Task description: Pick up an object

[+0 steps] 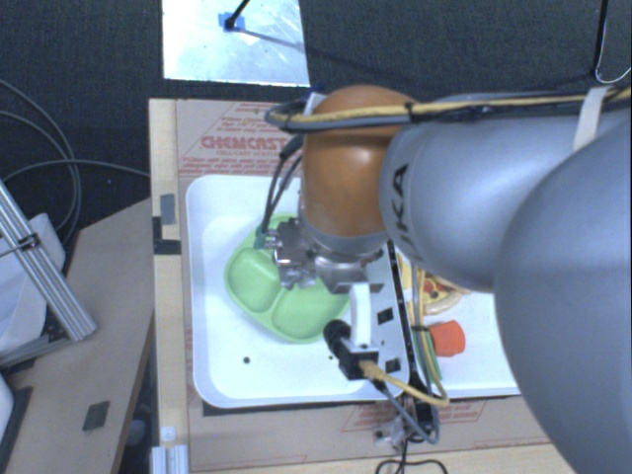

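The arm reaches in from the right and fills much of the frame, its orange band sitting at centre above the left white bin [212,363]. The gripper [296,265] is down at the centre-left of the frame, right over a light green sectioned dish [265,289] that lies in the bin, below and left of the wrist. The wrist hides the tips, so whether the gripper is released or clenched I cannot tell. An orange object [449,338] lies at the lower right of centre, partly behind the cabling, near something yellowish I can't make out.

The step in hand looks like a descent onto the dish. To do it well, aim for a rim or divider wall (the smooth hollows offer nothing to pinch), close squarely, then lift straight up.
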Robot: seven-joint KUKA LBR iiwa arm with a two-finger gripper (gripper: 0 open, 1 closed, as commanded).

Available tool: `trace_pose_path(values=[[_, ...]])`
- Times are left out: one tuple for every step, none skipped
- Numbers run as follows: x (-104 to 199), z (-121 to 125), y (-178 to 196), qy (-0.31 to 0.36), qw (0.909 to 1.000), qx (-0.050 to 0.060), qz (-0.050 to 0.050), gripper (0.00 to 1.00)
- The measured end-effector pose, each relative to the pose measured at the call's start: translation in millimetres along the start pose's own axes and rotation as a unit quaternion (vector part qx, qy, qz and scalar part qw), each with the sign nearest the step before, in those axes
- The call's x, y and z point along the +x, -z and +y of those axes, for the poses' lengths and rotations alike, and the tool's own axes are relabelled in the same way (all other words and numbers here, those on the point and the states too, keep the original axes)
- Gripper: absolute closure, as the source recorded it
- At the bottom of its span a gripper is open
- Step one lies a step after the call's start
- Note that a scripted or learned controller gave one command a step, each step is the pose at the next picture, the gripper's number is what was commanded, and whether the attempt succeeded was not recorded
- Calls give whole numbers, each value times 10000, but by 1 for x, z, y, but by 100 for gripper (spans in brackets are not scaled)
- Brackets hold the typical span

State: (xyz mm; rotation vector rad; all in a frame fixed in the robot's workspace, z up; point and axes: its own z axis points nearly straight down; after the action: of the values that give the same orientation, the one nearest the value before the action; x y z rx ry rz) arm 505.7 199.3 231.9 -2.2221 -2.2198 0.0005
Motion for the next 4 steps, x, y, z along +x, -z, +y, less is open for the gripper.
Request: trace_pose_path(values=[[-76,42,56,-30,10000,-46,-7,100],[-55,116,-49,28,10000,-35,5,100],[-109,58,48,-11,10000,-19,0,100],[-106,61,55,23,10000,-22,4,100]])
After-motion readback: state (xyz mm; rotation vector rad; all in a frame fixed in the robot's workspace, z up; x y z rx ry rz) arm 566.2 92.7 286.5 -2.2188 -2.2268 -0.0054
